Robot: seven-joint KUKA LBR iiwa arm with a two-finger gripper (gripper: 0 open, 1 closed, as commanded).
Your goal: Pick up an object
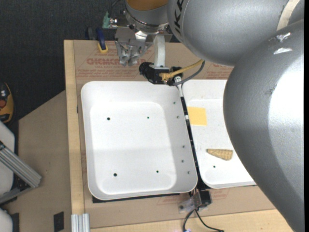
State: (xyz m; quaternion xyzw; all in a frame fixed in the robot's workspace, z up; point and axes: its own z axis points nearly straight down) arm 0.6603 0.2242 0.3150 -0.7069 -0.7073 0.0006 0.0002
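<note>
Cone (pixel 220 153) partly behind arm (pixel 251 81).

On my desk (pixel 72 129) I count two shallow white bins: the left bin (pixel 140 182) and the right bin (pixel 212 88). In the right one lie two things, one flat yellow square (pixel 197 116) and one tan ridged cone-shaped piece (pixel 220 153). I have one tool (pixel 128 57).

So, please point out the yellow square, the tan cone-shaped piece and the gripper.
yellow square (pixel 197 116), camera view, its middle.
tan cone-shaped piece (pixel 220 153), camera view, its middle.
gripper (pixel 128 58), camera view, between fingertips.
</note>
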